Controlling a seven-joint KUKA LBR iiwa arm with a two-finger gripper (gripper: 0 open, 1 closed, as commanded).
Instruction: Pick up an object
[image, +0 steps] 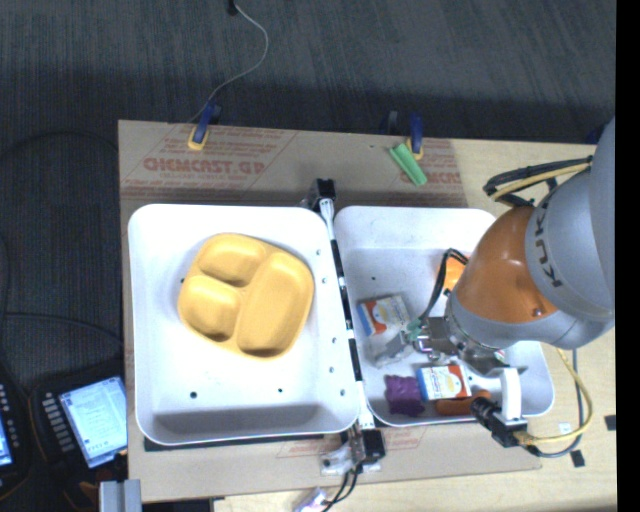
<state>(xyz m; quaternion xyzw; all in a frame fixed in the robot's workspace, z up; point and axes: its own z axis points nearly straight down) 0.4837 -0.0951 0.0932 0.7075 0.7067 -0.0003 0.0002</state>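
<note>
Reaching in from 3 o'clock, the grey arm (585, 250) with its orange band (505, 275) hangs over the right bin (400, 225). The gripper (425, 338) sits low over that bin's middle, above a cluster of small items. Whether its claw is apart or together cannot be told; the wrist body hides the tips and nothing is seen between them.

Right bin contents: a small white-and-orange carton (380, 313) at 9 o'clock of the gripper, just beside it; a crumpled clear wrapper (388, 346) at 8 o'clock, close to the gripper; a purple object (404, 392) at 6 o'clock near the bin's front wall; a small packet with blue and orange print (443, 381) just beside the purple object, at 5 o'clock of the gripper.

Left bin (160, 330): a large yellow three-lobed object (245, 293) lies at its centre, well apart from the gripper.

Bench: a green marker-like piece (408, 164) lies at 12 o'clock beyond the right bin, and a blue clamp (204, 124) at 11 o'clock on the board's edge.
</note>
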